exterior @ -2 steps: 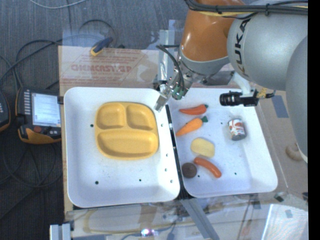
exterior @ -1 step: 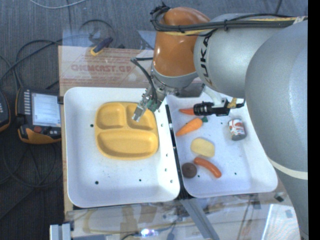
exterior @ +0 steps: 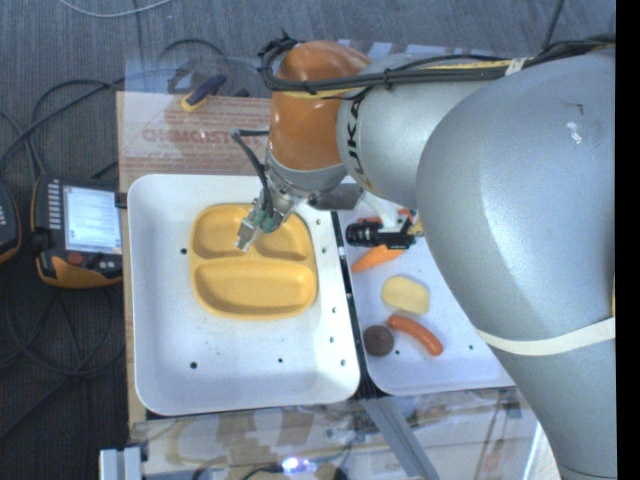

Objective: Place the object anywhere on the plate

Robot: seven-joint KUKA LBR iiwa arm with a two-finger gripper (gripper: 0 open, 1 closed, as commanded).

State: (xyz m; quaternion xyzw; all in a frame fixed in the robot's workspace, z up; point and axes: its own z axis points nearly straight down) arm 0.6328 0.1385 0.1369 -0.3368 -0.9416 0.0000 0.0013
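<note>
A yellow divided plate (exterior: 258,290) lies in the left white bin (exterior: 170,358). My gripper (exterior: 252,230) hangs over the plate's upper compartments, near the ridge between them. A small greenish patch shows at the gripper's tip; whether it is a held thing I cannot tell. In the right bin (exterior: 470,368) lie an orange carrot-like piece (exterior: 376,259), a pale yellow chunk (exterior: 405,294), a brown round piece (exterior: 378,340) and a red-orange sausage (exterior: 416,334).
A small black and red item (exterior: 381,233) sits at the top of the right bin, partly under the arm. The large grey arm covers that bin's right side. A teach pendant (exterior: 82,230) lies left of the bench.
</note>
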